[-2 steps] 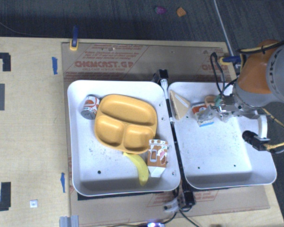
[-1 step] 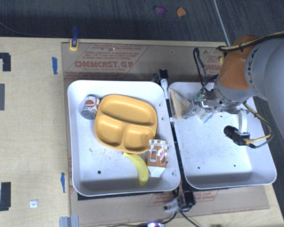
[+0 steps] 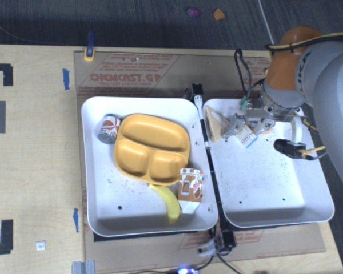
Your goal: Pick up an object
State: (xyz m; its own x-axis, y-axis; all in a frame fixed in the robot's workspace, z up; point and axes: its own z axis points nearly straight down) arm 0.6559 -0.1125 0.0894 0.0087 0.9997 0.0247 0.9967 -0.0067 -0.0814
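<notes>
My gripper (image 3: pixel 244 129) hangs low over the far left part of the right bin (image 3: pixel 274 201). Directly left of it a tan wedge-shaped piece (image 3: pixel 215 124) leans against the bin's left wall. A small white and blue item (image 3: pixel 249 140) shows at the gripper's tip; whether it is held or lying on the bin floor is unclear. In the left bin (image 3: pixel 100 207) a yellow compartment plate (image 3: pixel 150 148) lies in the middle, with a tipped can (image 3: pixel 108 128) at its upper left. A banana (image 3: pixel 168 201) and a small brown and white carton (image 3: pixel 190 185) lie at its lower right.
The grey arm with its orange band (image 3: pixel 286 67) comes in from the upper right over the right bin's far corner. A black fitting with a yellow cable (image 3: pixel 291 148) hangs over the right bin. The bins sit on a cardboard sheet (image 3: pixel 131 73) on the wooden bench.
</notes>
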